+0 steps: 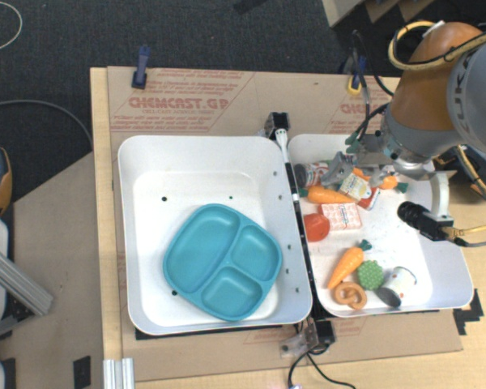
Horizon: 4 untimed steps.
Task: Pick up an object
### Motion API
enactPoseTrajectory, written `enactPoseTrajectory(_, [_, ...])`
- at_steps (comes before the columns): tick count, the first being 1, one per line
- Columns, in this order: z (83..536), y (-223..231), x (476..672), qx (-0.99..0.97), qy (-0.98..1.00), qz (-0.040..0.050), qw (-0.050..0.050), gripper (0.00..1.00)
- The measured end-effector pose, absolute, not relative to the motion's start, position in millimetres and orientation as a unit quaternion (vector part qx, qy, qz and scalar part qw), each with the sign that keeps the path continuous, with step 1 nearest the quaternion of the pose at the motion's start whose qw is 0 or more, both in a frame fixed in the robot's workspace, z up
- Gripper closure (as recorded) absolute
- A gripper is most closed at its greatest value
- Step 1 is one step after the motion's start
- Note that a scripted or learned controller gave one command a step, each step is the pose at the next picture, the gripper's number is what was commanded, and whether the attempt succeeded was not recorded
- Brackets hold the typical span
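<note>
2 white bins (138, 217); 1 teal divided plate (223, 259), 2 toy carrots (344, 266). Arm low over right bin's top edge; gripper (346, 167) grip state unclear.

Two bins (134, 217) — one plate (223, 261), two carrots (346, 265)

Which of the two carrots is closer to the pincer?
The upper carrot, lying flat just below the pincer. The other carrot lies tilted lower down, beside the green toy.

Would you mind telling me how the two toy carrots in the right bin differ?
The upper carrot lies nearly level by the gripper; the lower carrot slants steeply, its green top plainly showing. The lower carrot sits beside a green toy. Both are orange.
</note>
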<state>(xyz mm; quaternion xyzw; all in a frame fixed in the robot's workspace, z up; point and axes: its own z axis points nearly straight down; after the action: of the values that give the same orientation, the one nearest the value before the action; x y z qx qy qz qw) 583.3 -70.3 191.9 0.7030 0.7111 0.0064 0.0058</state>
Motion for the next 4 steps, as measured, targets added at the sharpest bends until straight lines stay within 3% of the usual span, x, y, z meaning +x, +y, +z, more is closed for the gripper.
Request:
enactPoseTrajectory(1, [185,-79,517.7,0.708,0.706,-0.0014,-0.003,0.00])
enactPoseTrajectory(2, [184,3,479.4,0.704,0.710,-0.0004,-0.004,0.00])
enactPoseTrajectory(3, [195,-2,481.7,0.707,0.707,0.0001,-0.001,1.00])
enactPoseTrajectory(4, [417,52,481.0,0.705,0.709,0.0089,0.005,1.00])
